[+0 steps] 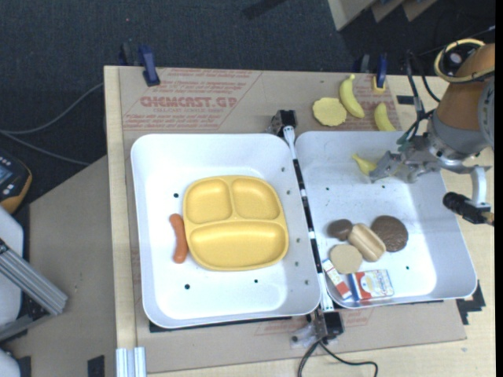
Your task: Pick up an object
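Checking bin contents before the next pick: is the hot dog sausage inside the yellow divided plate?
No. The sausage lies on the left bin floor, beside the yellow plate at its left edge.

The grey arm with its orange band [464, 93] was extended in from the right edge, bent low over the right bin's far right corner. The metal two-finger gripper [380, 170] was pointed leftward near the floor.

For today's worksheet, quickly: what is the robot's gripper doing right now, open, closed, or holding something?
Gripper: low in the right bin, beside a small yellow piece; open or closed cannot be told.
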### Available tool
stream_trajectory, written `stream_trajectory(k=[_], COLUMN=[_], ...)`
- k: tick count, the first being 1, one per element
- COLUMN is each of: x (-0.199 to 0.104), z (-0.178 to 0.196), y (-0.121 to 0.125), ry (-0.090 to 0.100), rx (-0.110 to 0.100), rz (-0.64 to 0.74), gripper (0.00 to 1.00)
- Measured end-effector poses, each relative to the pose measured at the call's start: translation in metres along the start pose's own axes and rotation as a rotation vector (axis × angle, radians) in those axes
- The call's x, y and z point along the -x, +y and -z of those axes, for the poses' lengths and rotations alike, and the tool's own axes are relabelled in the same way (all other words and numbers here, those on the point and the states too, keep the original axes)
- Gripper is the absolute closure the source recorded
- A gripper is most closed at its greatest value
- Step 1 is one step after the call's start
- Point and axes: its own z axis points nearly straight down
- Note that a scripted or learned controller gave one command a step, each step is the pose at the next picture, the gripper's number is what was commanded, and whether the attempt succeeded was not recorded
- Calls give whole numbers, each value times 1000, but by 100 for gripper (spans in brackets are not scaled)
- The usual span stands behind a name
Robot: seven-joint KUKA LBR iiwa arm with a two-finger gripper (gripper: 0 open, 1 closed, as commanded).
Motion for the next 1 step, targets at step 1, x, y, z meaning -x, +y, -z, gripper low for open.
stream_trajectory(k=[1], x=[-2], z=[-1], y=[-96], ry=[-3], rx=[-6], rz=[-5], gripper=[0])
